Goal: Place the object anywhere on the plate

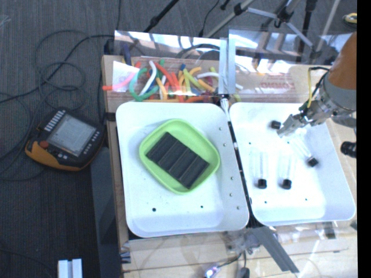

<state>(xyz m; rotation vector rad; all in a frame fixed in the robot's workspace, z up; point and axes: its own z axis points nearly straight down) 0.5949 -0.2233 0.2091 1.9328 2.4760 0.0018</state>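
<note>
The dark, ribbed rectangular object lies flat on the green plate, set at a slant across its middle and well inside the raised rim, so as far as I can judge from here the placing itself looks done; what may be left is only for the arm to pull clear. The object is matte and nearly black, with long parallel grooves running down its length, and it looks stiff, like a slab of moulded plastic or rubber. The plate under it is a soft-cornered square of glossy lime green, shallow, and it sits in the left white bin, whose floor is smooth and pale with a few small dark specks. Across the divider, over the right white bin, the gripper hangs near the far edge, well apart from the plate; I cannot tell how it is set, and I see nothing clearly caught in it. On that bin's floor lie some clear tubes with black caps, almost invisible against the white. Behind the bins a tangle of bright cords in red, orange, green and white is heaped against a shiny wall, and a handheld pendant rests on the grey carpet to the left.
</note>
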